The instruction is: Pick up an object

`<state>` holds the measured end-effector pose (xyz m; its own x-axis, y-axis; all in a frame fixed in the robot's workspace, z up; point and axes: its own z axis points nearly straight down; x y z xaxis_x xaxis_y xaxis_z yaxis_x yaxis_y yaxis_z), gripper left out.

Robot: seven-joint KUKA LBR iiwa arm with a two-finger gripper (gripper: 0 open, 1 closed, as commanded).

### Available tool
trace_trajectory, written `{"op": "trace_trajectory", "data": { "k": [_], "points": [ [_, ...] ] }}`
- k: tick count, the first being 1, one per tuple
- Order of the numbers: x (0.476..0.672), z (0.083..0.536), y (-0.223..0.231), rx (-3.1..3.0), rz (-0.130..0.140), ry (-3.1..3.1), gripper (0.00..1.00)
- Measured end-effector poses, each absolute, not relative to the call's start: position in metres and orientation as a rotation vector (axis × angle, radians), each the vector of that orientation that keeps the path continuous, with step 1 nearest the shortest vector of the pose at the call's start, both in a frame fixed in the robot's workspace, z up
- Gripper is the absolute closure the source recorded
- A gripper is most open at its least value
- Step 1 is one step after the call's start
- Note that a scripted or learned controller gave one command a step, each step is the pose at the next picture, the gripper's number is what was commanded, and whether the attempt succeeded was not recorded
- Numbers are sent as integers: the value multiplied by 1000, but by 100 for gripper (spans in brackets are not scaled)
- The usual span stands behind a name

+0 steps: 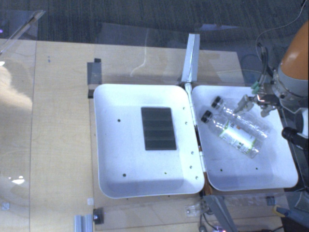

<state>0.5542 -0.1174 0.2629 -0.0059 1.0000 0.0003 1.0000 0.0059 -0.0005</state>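
You're seeing two clear crinkly plastic bottles [235,128] lying in right bin [285,178]; gripper [255,102] hovering at 1 o'clock, fingers spread; ribbed black slab [158,128] sitting in left bin [111,144].

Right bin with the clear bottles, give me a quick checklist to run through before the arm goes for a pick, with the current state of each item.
1. Targets present: two clear bottles with black caps lie in the right bin. Ok.
2. Bottles separated: they lie side by side and overlap. Not ok.
3. Gripper position: over the bin's upper right part, near the bottles' far ends. Ok.
4. Nothing held yet: cannot tell.
5. Bottle outline: transparent, faint against the white. Not ok.
6. Dark flat block lies in the left bin, away from the pick. Ok.
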Motion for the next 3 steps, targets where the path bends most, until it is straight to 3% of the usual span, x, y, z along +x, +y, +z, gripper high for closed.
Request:
{"op": "trace_trajectory", "data": {
  "k": [1, 2, 3],
  "points": [
    [595, 357, -193, -2155, -2, -2293, 0],
    [666, 243, -168, -2061, 0, -2371, 0],
    [671, 182, -163, -1961, -2, -2456, 0]
  ]
}}
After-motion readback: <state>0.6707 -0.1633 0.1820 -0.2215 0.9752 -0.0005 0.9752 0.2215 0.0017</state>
